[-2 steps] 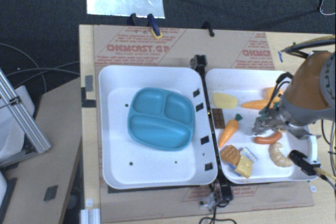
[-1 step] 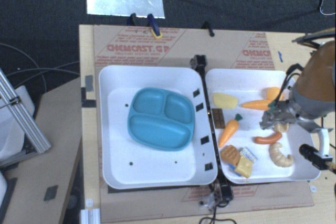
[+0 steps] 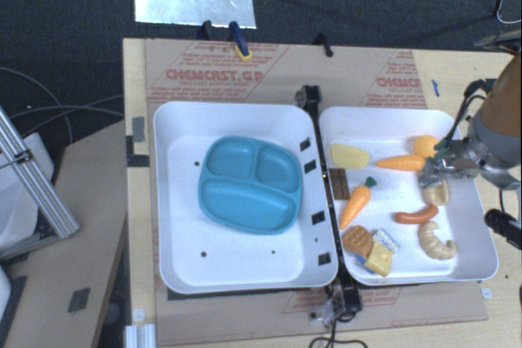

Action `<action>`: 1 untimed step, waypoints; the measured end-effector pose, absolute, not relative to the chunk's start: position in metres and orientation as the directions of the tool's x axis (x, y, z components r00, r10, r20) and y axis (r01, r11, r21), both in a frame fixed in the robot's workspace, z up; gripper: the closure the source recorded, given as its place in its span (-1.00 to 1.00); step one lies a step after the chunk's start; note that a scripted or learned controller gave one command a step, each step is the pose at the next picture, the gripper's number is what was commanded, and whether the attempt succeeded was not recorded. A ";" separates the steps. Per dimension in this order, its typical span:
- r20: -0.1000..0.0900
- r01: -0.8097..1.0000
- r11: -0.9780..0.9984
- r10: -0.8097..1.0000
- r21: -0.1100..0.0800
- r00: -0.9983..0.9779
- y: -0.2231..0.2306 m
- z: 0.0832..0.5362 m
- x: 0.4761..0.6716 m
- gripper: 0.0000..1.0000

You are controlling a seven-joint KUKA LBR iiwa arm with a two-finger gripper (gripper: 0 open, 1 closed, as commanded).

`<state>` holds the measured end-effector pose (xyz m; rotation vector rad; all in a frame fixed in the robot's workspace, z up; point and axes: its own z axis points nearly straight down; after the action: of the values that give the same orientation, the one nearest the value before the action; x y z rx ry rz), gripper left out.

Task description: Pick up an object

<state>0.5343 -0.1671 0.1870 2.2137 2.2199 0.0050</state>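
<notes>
Toy food in the right bin [image 3: 481,253], two carrots [image 3: 356,204] [image 3: 400,163], one sausage [image 3: 416,215], one croissant [image 3: 434,240], hand [image 3: 436,169] at three o'clock, one blue plate [image 3: 249,183] in the left bin [image 3: 175,175]

A blue divided plate [image 3: 249,183] lies in the left bin [image 3: 175,200] on the desk [image 3: 269,65]. The right bin [image 3: 473,244], touching the left bin's right wall, holds play food: a yellow wedge [image 3: 350,156], two carrots [image 3: 400,163] [image 3: 356,204], a sausage [image 3: 416,215] and a croissant [image 3: 434,241]. The gripper [image 3: 438,169] hovers over the right bin just right of the upper carrot.
</notes>
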 end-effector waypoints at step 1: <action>-0.002 1.000 0.004 1.000 0.007 -0.004 -0.168 0.227 0.536 1.00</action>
<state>0.5360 -0.1676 0.2272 2.2128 2.2215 0.0050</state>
